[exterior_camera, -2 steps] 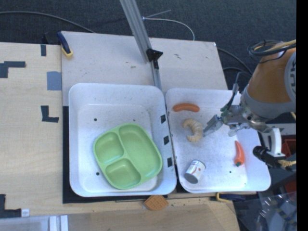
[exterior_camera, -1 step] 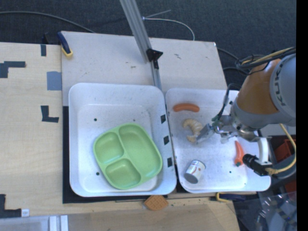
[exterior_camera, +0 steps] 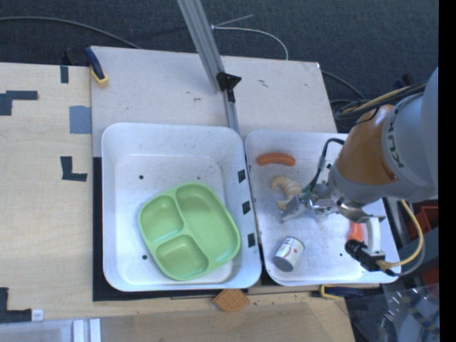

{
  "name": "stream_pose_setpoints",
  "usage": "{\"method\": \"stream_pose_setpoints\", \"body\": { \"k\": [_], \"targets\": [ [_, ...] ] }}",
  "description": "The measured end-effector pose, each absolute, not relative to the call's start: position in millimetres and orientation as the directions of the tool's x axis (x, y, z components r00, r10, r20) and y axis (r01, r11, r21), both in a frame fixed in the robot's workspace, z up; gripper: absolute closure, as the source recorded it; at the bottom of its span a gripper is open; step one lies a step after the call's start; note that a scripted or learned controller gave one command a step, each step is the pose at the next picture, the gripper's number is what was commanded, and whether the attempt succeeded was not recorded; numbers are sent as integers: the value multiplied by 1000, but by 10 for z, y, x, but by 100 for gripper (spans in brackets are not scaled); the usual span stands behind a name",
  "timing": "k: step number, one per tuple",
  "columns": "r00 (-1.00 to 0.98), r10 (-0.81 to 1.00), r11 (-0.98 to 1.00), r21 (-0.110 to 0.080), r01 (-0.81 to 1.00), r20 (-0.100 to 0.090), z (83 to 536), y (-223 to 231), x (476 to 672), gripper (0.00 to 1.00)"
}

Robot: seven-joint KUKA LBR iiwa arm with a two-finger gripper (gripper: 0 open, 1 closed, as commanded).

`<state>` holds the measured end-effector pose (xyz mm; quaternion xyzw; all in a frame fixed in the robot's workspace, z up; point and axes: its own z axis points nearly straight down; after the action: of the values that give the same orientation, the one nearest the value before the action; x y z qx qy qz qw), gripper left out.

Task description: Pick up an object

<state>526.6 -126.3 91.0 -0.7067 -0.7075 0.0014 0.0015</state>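
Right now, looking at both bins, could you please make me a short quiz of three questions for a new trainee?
1. True or false: the green divided plate lies in the left bin.
2. Which thing in the right bin lies nearest the pincer?
A. the sausage
B. the beige curled piece
C. the small can
3. Fill in: the can lies on its ____ near the front edge of its bin.

Key: 1 true. 2 B; it lies just above the tips. 3 side.
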Motion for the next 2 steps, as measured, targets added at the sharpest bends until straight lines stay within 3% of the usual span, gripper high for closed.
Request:
{"method": "stream_pose_setpoints", "body": {
  "k": [1, 2],
  "targets": [
    [-1, 1000, 1, -5, 1000, 1, 1027, -1259, 5266, 100],
    [-2, 1000, 2, 2, 1000, 0, 1464, -1207, 5312, 100]
  ]
}}
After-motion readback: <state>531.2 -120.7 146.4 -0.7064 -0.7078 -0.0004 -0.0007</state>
